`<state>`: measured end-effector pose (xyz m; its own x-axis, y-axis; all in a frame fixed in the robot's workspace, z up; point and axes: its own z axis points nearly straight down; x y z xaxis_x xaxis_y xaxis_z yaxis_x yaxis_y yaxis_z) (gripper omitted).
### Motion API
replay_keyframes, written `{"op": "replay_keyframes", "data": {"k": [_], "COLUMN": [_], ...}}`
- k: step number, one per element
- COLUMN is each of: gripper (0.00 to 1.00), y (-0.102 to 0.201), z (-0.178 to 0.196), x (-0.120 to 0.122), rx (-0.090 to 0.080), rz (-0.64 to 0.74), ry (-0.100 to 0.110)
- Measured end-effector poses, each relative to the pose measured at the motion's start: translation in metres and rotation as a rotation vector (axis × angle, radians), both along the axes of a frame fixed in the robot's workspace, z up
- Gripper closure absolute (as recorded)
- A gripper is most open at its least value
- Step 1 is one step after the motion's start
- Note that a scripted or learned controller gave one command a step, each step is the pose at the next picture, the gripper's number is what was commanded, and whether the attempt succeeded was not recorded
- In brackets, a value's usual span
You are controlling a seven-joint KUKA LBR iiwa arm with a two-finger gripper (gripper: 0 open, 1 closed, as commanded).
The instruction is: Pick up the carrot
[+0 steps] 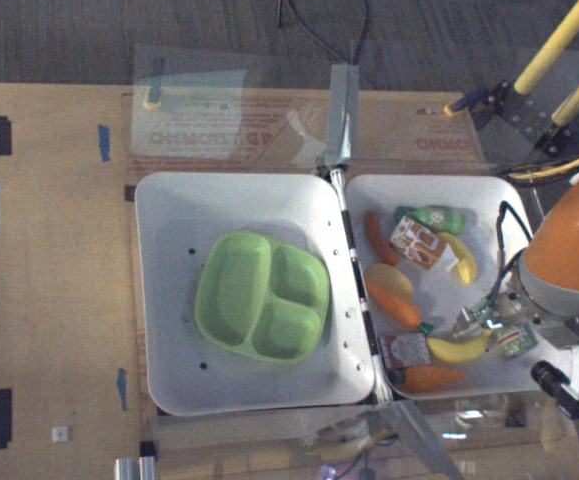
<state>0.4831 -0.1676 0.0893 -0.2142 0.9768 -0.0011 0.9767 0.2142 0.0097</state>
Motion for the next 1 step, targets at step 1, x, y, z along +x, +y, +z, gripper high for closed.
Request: {"op": "replay_keyframes", "data": {"k": [1], "gripper": [1.0], "y": [0.0261], "z": [0.0958], "x": [-0.0029], "rx": [0.0], "rz": [-0.227], "ry": [0.009]}}
